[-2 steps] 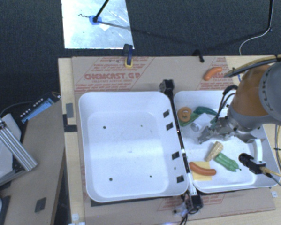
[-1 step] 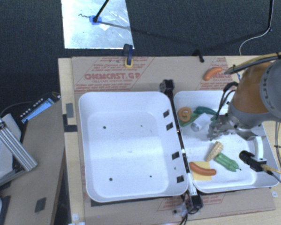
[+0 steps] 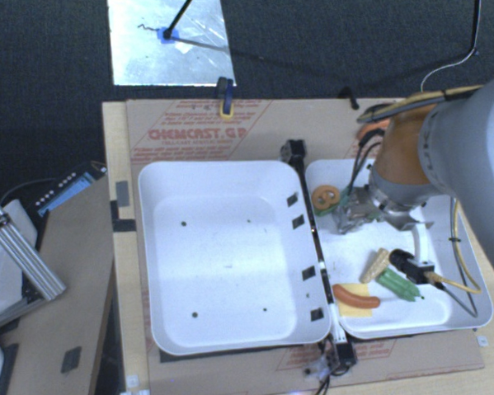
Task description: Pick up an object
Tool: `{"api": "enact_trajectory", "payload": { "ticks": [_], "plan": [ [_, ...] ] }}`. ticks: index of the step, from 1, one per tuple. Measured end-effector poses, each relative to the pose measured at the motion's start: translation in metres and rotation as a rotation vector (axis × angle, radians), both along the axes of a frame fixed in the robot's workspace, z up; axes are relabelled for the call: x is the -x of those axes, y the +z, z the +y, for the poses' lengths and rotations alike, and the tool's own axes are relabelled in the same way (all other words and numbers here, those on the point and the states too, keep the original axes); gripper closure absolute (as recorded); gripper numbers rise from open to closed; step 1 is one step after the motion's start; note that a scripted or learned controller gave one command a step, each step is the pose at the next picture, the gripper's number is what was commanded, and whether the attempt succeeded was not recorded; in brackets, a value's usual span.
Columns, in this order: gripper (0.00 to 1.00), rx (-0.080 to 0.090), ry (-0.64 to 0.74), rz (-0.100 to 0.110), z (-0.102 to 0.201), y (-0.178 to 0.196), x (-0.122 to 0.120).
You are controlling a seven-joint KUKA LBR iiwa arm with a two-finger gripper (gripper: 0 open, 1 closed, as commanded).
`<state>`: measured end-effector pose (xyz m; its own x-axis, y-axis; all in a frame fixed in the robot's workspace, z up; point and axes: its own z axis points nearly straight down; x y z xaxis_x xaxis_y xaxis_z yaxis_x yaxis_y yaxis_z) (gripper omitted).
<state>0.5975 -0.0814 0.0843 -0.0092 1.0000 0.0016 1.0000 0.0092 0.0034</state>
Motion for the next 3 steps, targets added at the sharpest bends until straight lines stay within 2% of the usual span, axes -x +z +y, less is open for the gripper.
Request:
{"api": "enact_trajectory", "payload": {
  "ticks": [1,2,3],
  "plan": [
    [1.0,0.004,-0.001,-0.015,0.009,0.109,-0.077],
    [1.0,0.001,-0.002,0.001,0.046,0.101,-0.072],
    [1.0,-0.001,0.001,-0.016,0.093,0.24,-0.074]
  ]
}}
